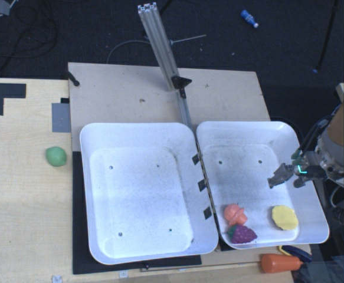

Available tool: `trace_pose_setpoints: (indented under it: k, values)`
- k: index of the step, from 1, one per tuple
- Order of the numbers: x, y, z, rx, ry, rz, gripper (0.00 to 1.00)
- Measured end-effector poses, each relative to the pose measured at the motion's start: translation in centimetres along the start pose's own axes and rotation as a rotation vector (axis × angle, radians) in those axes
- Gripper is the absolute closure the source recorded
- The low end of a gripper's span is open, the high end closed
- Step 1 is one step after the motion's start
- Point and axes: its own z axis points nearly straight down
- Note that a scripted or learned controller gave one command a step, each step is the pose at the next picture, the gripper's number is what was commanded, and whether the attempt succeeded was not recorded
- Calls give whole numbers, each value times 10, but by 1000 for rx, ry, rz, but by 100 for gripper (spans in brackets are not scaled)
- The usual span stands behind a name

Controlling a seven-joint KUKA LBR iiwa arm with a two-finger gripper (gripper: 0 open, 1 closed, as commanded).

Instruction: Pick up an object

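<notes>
From my remote station: the gripper (288, 176) hangs at the right edge of the right bin (248, 135), over its floor, and nothing lies between its 2 dark fingers; they appear spread apart, released. 3 candidate objects sit along the near wall of that bin: a yellow piece (285, 217) just below the gripper, an orange-pink piece (235, 213) and a purple grape cluster (243, 234), the last 2 touching near the bin's near-left corner. I judge the yellow piece the likeliest target, since it lies apart from the others and closest to the gripper. The left bin (136, 135) holds no objects. Outside the bins, a green ball (56, 156) rests on the table (18, 217) well to the left, and an orange object (281, 263) lies beyond the near rim of the right bin, probably out of play.
</notes>
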Motion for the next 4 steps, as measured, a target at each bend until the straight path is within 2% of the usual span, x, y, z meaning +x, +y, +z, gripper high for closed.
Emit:
trace_pose_setpoints:
  k: [1, 3, 4]
  values:
    - [0, 0, 0, 0, 0, 0, 0]
    - [-2, -2, 126, 6, 2, 0, 0]
    - [-1, -2, 146, -1, 0, 0, 0]
